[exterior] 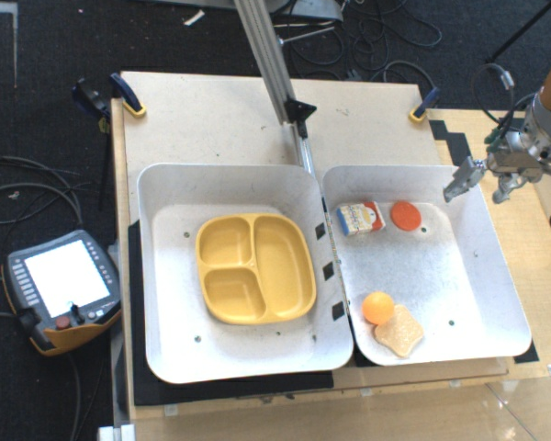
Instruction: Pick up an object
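Clearly approach stage: jaws (485, 180) hang spread and empty at the right bin (496, 274) rim; next, descend onto the red disc (405, 215).

grey metal arm (544, 127) with an orange band, a looping cable, 2 slim grey fingers (459, 184).

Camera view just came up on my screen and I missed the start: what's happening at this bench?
A robot arm reaches in from the right, its gripper open over the right bin's far right rim, holding nothing. That bin holds a small carton, a red disc, an orange ball and a bread slice. The left bin holds a yellow divided tray. Nothing has been picked up yet.
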Tool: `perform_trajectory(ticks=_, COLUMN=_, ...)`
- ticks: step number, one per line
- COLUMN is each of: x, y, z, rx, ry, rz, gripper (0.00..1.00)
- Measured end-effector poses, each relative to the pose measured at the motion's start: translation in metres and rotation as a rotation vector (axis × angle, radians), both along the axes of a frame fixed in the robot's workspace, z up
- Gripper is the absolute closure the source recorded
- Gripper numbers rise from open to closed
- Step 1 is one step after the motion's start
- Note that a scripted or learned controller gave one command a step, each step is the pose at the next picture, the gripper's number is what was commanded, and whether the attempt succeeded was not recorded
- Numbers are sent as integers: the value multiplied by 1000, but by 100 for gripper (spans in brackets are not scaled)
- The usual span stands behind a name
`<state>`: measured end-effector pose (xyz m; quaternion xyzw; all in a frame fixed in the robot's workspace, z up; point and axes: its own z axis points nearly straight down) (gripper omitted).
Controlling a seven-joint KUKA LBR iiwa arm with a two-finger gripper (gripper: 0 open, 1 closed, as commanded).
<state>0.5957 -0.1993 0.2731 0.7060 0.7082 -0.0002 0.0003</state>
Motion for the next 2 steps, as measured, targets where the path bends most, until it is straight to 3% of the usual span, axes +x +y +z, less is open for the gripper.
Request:
perform_trajectory(ticks=1, x=0, y=0, z=0, rx=0, ry=0, rz=0, gripper=0)
perform_trajectory(ticks=2, x=-4, y=1, z=-44, rx=1, ry=5, rz=-3, gripper=0)
